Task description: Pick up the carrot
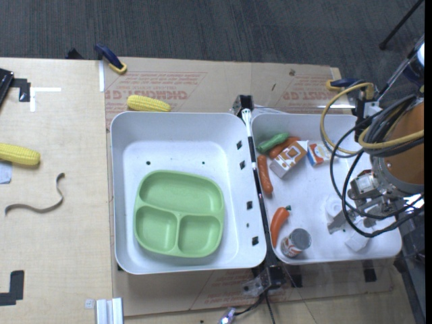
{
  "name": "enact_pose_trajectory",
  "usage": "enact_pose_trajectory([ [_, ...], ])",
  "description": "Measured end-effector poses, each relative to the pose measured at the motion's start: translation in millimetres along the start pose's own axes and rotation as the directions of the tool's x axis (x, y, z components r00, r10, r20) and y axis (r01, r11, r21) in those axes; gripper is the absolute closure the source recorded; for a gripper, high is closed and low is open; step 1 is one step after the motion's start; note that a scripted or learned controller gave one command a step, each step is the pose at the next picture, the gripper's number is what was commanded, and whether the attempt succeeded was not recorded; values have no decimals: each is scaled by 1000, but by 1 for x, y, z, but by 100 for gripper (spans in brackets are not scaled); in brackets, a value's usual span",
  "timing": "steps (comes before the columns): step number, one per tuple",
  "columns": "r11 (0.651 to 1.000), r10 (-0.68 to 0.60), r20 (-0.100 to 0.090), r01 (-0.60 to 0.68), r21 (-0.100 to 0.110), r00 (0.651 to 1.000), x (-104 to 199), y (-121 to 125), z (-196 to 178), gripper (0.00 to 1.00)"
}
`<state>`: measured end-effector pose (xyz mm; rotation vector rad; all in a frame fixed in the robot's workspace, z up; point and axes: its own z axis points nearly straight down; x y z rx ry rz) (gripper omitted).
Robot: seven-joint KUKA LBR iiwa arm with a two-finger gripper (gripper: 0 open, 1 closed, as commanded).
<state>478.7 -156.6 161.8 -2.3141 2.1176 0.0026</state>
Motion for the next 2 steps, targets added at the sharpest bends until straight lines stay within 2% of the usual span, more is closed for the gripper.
enact_pose_trajectory([
  [1,971,-238,1,238,-4,971,-52,-3,71,0],
  [2,992,124,-9,-124,1,992,-55,-15,69,0],
])
